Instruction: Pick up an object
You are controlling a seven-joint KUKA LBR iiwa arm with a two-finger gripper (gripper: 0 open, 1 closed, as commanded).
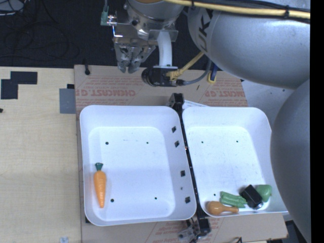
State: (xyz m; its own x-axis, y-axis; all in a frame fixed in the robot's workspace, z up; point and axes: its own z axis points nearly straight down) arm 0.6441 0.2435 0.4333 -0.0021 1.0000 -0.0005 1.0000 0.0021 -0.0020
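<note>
1. The gripper (129,65) hangs above the cardboard sheet (126,87) beyond the far edge of the left bin (88,135), well apart from every object. Its metal fingers hang close together with nothing between them; they look clenched, though the slant makes this hard to judge.
2. The carrot (100,185) lies in the left bin near its front left corner, alongside the left wall. It is smooth, orange and tapered, with a small dark green top pointing toward the far edge.
3. The right bin (263,120) holds a cluster in its front right corner: a tan pear-shaped piece (220,208) at the front wall, a ridged green pod (232,199) touching it, a black block (251,196) beside the pod, and a rounded green piece (264,190) against the right wall.
4. Both bins are shallow glossy white plastic with rounded corners and small dark holes in their floors; black clips (178,144) join them along the shared wall.
5. The arm's broad grey shell (258,39) overhangs the right bin's far right corner, and a yellow cable (223,5) runs across it.
6. The bench (35,151) is pale wood.
</note>
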